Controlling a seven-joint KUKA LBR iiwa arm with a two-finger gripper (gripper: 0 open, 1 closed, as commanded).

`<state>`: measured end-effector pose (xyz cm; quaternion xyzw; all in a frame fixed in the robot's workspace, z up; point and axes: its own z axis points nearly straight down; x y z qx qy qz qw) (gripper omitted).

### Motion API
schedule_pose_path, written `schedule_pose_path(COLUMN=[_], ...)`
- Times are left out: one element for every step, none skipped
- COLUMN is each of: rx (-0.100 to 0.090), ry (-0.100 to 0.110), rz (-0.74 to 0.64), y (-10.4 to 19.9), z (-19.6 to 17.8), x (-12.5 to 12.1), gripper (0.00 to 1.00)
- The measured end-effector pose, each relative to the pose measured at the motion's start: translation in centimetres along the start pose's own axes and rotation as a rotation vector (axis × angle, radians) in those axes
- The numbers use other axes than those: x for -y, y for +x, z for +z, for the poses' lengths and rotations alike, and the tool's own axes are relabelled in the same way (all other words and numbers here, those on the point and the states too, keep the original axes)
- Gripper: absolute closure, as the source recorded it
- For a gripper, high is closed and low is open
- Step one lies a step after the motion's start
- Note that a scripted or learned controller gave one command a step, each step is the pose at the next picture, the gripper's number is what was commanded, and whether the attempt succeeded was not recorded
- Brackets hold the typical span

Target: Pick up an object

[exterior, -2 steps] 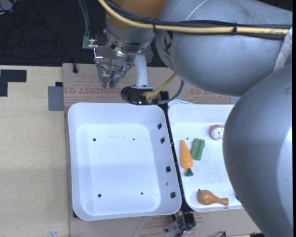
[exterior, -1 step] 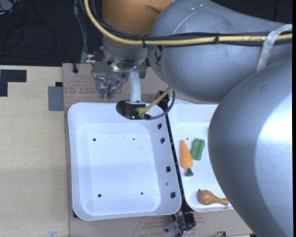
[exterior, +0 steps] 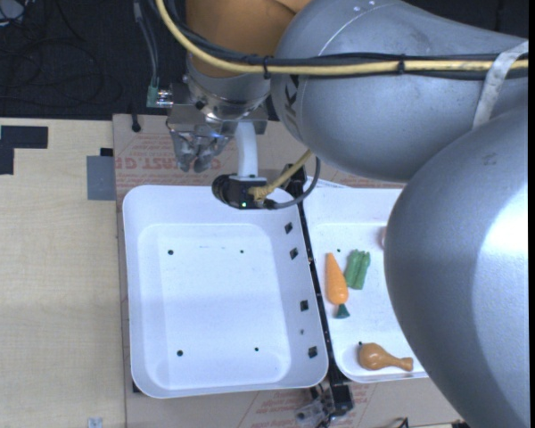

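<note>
My gripper (exterior: 197, 157) hangs above the far edge of the left bin (exterior: 138, 239), near its back left part. Its dark fingers point down close together and nothing shows between them. In the right bin (exterior: 357, 217) lie an orange carrot (exterior: 336, 281), a green vegetable piece (exterior: 358, 268) just right of it, and a tan chicken drumstick (exterior: 382, 358) nearer the front. All three objects are well to the right of the gripper, across the divider. A small pinkish thing (exterior: 383, 237) peeks out by the arm's edge.
The large grey arm (exterior: 428, 150) covers the right half of the view and hides much of the right bin. A black cable fitting (exterior: 241, 192) sits at the back rim between the bins. Cardboard (exterior: 45, 266) lies to the left.
</note>
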<state>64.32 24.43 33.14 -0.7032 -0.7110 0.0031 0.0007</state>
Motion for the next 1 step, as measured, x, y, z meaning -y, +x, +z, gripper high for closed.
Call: schedule_pose_path(rx=[0.001], ry=[0.003], rz=[-0.004], y=[0.05], z=[-0.93], x=[0.03], gripper=[1.00])
